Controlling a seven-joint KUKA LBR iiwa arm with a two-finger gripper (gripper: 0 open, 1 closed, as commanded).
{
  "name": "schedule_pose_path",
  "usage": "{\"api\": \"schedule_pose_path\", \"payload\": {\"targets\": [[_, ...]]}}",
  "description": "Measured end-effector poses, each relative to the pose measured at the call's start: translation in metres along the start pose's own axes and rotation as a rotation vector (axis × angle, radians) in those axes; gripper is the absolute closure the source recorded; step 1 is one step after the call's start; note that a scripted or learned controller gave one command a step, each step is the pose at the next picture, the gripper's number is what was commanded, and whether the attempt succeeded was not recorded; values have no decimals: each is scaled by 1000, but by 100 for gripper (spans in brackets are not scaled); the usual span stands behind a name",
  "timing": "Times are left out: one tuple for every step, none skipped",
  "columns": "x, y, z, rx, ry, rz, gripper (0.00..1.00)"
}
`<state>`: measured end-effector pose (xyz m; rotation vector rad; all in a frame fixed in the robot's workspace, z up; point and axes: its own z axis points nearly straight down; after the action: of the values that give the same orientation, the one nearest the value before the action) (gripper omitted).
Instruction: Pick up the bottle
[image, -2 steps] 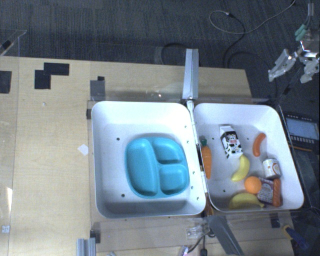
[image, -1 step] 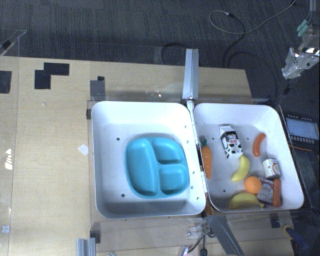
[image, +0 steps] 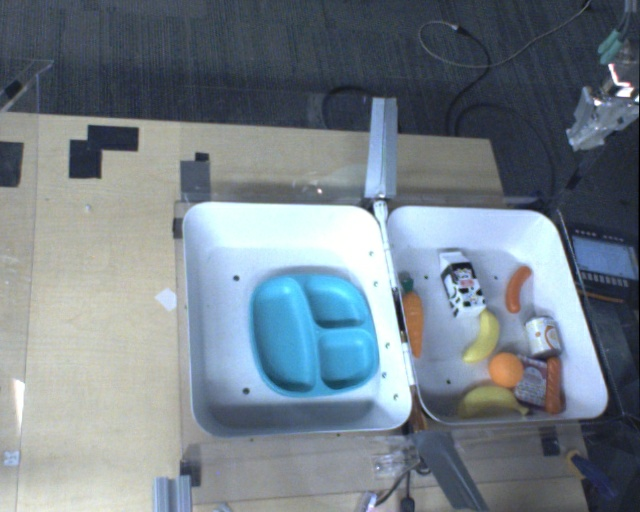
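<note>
We're at the approach stage: the end effector (image: 605, 108) sits far up at top right, well apart from both bins, and we can't tell if it's clenched or released, nothing visibly in it. What we take for the bottle (image: 461, 283), white w/ black marks, lies in the right bin (image: 575, 262), upper middle, near 2 bananas. Next move needs a reach over and down onto it.

Your pale grey two-finger gripper (image: 603, 108) hangs at the camera view's upper right corner, above the dark floor, beyond the bench's far right corner, well clear of both bins.
</note>
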<state>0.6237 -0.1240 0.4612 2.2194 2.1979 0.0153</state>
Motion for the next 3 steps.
{"api": "schedule_pose_path", "payload": {"targets": [[2,2,-12,-7,-2,-9,100],[4,3,-24,-13,-4,-18,100],[19,-1,25,14,6,-123,100]]}}
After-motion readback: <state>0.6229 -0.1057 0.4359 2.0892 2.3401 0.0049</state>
